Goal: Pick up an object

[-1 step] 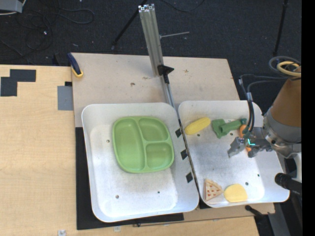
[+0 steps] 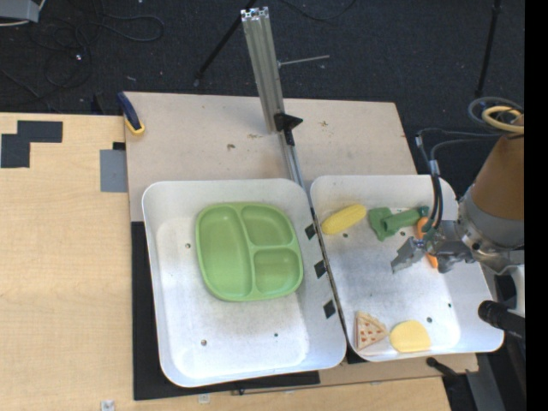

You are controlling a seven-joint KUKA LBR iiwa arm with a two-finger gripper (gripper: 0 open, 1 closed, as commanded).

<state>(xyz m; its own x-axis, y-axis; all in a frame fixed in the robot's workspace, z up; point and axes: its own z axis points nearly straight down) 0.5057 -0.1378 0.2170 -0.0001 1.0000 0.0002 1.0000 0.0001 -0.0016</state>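
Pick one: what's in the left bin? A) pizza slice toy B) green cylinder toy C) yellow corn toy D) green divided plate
D: the green divided plate lies in the left bin, while the pizza slice toy, the yellow corn toy and the green cylinder toy all sit in the right bin.
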